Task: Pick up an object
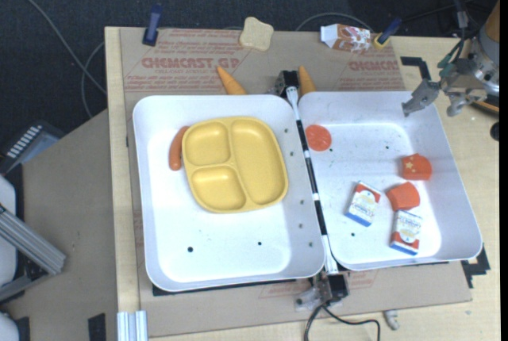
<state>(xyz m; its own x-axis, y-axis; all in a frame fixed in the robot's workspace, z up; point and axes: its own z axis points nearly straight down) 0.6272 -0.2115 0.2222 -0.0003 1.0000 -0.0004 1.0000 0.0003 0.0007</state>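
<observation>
Nothing is picked yet. The claw (435, 96) hangs open and unladen over the right bin's (373, 124) far edge, the orange tomato (416, 166) nearest below it.

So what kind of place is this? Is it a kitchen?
Probably a robot lab, not a kitchen. The food is toys: small cartons in a white bin, a yellow divided plate in another. A gripper reaches in, and cables trail across the floor.

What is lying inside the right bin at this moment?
The right bin holds an orange disc, a tomato-like piece, a red-orange piece and two small cartons. Nothing covers them.
</observation>
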